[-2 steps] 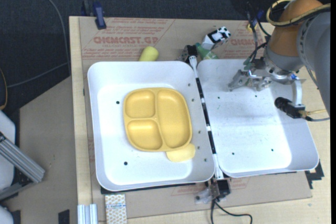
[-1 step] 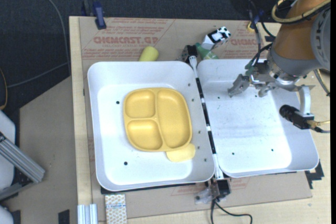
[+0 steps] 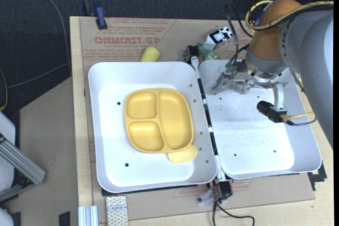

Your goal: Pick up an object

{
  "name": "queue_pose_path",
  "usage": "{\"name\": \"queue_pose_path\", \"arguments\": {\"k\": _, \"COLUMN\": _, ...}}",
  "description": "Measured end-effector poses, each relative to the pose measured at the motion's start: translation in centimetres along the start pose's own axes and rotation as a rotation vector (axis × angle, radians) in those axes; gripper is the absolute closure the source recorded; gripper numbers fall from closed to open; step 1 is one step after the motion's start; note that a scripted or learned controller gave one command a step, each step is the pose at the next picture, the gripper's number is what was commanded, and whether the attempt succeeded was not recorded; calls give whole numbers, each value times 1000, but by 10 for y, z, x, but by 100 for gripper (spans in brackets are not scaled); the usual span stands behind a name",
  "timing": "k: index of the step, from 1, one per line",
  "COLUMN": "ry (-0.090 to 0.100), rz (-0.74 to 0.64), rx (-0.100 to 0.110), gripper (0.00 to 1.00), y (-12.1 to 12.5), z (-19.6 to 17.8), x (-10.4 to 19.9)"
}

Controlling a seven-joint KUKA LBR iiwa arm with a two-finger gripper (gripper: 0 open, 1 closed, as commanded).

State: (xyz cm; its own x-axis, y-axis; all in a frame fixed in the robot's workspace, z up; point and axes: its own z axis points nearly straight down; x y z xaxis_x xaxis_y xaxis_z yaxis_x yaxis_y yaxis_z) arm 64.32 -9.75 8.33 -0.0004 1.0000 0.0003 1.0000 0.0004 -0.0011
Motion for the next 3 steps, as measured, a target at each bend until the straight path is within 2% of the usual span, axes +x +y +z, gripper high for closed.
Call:
{"name": "queue_pose_path", "arguments": {"k": 1, "ry": -2, "rz": 1, "rx": -2, "gripper": 0, "y": 23, "z": -2, "x": -65}}
{"name": "queue_pose_path", "arguments": {"k": 2, "ry": 15, "rz": -6, "rx": 3, "gripper": 0, "y": -20, "z": -27, "x": -115}}
{"name": "queue_pose_path", "arguments": {"k": 3, "ry": -2, "rz": -1, "rx": -4, "gripper": 0, "y": 24, "z": -71, "x": -126}}
